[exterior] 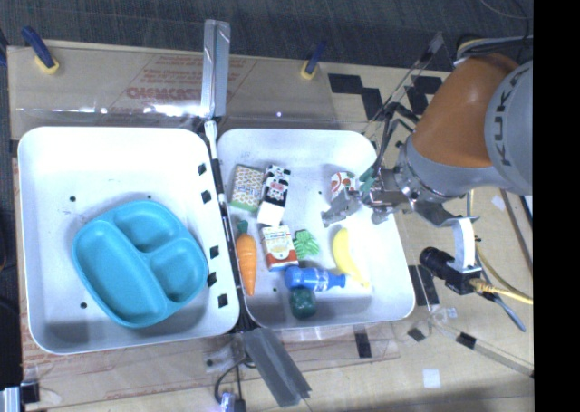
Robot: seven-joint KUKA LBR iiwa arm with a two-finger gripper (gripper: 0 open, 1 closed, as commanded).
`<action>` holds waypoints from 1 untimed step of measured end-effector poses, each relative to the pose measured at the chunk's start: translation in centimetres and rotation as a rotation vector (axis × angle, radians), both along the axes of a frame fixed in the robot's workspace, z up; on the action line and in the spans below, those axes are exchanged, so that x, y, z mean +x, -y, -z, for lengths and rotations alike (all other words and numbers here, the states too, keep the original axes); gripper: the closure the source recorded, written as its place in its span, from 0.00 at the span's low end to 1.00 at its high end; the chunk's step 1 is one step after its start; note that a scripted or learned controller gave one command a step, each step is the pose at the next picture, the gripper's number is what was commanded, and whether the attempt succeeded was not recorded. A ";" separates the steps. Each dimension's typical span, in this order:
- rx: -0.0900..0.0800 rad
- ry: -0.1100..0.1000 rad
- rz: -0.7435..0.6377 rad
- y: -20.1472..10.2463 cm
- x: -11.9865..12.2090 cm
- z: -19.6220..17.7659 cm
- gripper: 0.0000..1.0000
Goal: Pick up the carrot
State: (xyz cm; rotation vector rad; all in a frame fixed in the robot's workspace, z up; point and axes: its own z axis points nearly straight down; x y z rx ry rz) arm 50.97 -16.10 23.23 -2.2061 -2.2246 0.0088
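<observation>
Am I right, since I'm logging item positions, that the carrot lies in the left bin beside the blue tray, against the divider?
Not quite. The camera view shows the carrot in the right bin, along its left wall by the divider. The blue tray sits in the left bin, across that divider from the carrot. The gripper hovers further right in the right bin, well away from the carrot.
</observation>
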 end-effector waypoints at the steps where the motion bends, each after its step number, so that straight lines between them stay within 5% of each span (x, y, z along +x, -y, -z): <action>1: -0.003 0.022 -0.435 2.6 -2.4 12.0 0.00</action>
